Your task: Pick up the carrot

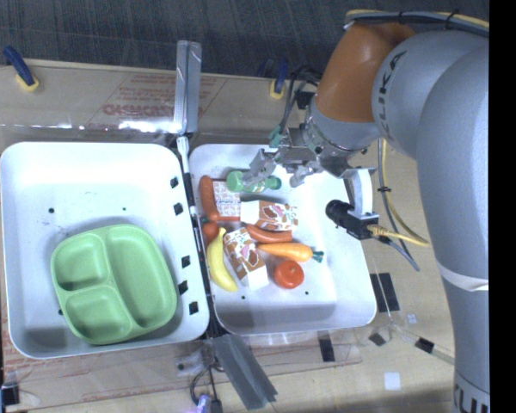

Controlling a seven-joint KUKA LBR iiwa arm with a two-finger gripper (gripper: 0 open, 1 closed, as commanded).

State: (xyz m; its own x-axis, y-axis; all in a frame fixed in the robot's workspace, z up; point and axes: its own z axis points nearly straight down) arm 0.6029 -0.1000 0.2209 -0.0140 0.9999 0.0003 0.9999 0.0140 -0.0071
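The carrot [285,250] lies in the right bin [353,291], near the middle of the toy food pile. It is a long orange piece, tapering toward the left, with a small dark green stub at its right end. It lies almost level, tilted slightly down to the right. Just above it sits a small printed carton [278,216], and a thinner orange-red stick [260,233] runs alongside its upper left. A red tomato [288,274] sits just below it, and another printed carton [244,255] is at its left, next to a yellow banana [218,265].

The end effector [273,172] hangs over the far part of the right bin, above a green item [240,180], apart from the carrot. Whether it is spread or pressed together cannot be told here.

The left bin [34,179] holds a green divided tray [113,282].
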